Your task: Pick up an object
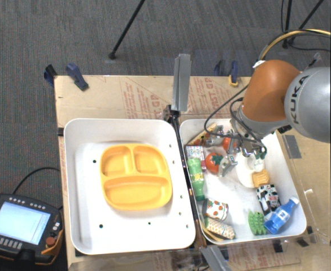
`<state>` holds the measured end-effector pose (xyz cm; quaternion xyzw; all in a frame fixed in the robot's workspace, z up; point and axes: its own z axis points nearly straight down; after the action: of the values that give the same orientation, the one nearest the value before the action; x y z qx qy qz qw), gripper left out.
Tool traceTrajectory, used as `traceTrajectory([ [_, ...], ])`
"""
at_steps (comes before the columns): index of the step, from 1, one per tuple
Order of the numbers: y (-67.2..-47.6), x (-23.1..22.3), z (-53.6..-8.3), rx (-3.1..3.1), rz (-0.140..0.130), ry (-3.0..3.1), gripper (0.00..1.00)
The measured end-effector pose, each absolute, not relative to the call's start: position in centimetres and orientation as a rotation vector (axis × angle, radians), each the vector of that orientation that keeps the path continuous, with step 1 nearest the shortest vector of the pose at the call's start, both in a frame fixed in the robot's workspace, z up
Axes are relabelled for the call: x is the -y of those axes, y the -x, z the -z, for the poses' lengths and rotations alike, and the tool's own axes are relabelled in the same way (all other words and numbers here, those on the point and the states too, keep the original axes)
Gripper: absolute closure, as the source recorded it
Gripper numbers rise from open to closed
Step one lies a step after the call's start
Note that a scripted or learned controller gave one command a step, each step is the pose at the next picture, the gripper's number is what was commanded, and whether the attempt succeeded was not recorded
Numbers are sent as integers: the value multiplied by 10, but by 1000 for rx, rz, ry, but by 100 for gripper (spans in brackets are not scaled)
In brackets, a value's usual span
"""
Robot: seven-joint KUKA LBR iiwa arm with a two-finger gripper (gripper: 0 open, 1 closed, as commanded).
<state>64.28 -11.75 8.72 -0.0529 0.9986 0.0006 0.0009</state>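
Note:
My gripper (238, 157) hangs low in the right bin (294, 192), under the orange band of the arm (270, 92). Its fingers look spread apart and I see nothing between them. One fingertip (228, 164) lies right beside a red tomato toy (212, 162). A white round object (245, 175) sits just below the gripper. A small red-orange item (226, 143) lies partly hidden under the wrist.
The right bin also holds a green bottle (195, 175), a tan piece (261, 178), a cow-patterned item (266, 197), a blue bottle (282, 214), a green spiky toy (256, 222) and a dotted cup (216, 209). A yellow divided plate (136, 175) lies in the left bin (81, 208).

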Motion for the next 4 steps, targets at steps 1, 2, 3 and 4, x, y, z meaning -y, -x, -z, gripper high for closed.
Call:
traceTrajectory([
  [1, -645, 79, -88, -3139, -4, 90, 0],
  [2, -549, 133, -87, -3144, -1, 57, 0],
  [3, -499, 78, -96, -3106, 0, -147, 0],
  [4, -554, 114, -99, -3093, -2, 538, 0],
])
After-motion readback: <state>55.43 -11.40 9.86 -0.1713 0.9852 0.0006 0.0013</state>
